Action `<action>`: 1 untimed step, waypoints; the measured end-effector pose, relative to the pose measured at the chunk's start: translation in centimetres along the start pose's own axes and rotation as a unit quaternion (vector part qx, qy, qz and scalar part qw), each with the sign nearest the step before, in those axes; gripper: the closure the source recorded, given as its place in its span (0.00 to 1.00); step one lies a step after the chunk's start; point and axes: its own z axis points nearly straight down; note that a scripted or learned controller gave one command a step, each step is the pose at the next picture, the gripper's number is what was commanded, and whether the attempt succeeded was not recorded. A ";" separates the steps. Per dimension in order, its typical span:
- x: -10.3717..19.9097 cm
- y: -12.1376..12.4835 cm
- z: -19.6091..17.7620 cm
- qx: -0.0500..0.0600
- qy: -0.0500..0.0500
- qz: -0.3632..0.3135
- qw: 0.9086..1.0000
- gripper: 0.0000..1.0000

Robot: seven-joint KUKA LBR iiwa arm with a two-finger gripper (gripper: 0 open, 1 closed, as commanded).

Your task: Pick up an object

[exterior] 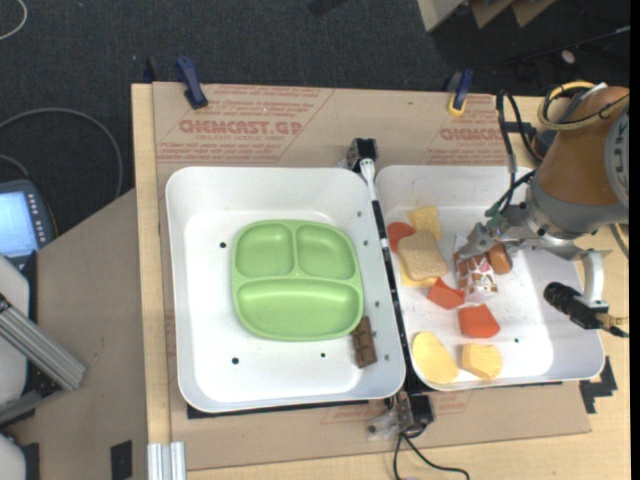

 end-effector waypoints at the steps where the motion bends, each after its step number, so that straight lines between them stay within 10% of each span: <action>1: 5.3 5.4 1.5 -0.001 0.001 -0.001 1.000 1.00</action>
